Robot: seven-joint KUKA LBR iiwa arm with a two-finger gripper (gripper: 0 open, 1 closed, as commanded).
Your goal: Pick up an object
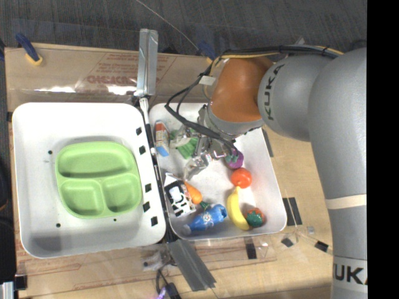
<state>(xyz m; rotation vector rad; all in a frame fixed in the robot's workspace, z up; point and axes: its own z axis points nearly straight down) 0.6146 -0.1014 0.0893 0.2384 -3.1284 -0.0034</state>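
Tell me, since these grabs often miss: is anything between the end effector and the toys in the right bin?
Nothing visible does. The end effector is already low inside the right bin, right among the toys, with the carrot and purple toy close by.

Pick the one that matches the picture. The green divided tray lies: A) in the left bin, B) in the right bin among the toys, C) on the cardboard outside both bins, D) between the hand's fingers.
A: the green divided tray lies flat on the floor of the left bin, while the toys sit in the right bin.
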